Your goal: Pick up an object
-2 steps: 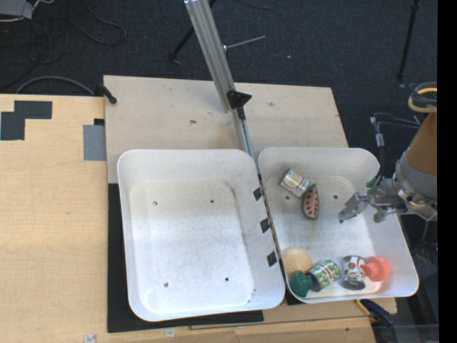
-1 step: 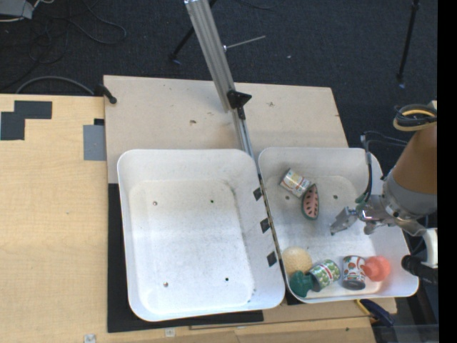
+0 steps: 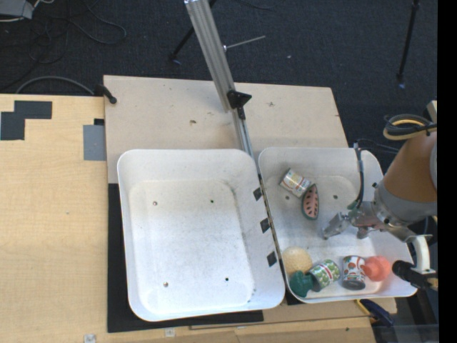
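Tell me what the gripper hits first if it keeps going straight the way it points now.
The gripper points toward the view's left, over the right bin. On that line the watermelon slice toy looks nearest, with the small can beyond. Height is unclear, so it could pass above them.

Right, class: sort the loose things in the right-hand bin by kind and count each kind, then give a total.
Cans: 3
Watermelon slice: 1
Pale yellow ball: 1
Dark green thing: 1
Orange-red thing: 1
Total: 7
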`<action>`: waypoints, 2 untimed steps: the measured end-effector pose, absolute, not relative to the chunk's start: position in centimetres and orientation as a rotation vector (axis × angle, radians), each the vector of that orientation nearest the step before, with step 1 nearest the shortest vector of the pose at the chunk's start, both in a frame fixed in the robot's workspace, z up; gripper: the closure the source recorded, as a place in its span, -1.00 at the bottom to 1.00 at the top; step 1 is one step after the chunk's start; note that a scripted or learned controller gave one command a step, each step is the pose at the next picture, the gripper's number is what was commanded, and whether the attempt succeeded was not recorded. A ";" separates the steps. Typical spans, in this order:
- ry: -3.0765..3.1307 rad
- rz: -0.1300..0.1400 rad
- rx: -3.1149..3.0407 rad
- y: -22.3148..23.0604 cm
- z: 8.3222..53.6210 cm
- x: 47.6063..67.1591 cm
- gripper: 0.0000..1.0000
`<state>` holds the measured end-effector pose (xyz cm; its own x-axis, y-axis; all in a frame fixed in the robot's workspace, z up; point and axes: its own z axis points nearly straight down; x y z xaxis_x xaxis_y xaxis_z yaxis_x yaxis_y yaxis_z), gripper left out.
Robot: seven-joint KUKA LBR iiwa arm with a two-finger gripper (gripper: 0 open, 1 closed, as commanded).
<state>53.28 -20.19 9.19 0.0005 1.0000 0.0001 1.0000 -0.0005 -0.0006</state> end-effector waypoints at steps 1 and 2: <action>-2.214 -0.001 -2.227 -20.3 10.2 53.2 1.00; -2.225 -0.003 -2.222 -19.9 16.3 52.9 1.00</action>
<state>52.92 -19.91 16.31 -0.0015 1.0000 -0.0007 1.0000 0.0015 0.0030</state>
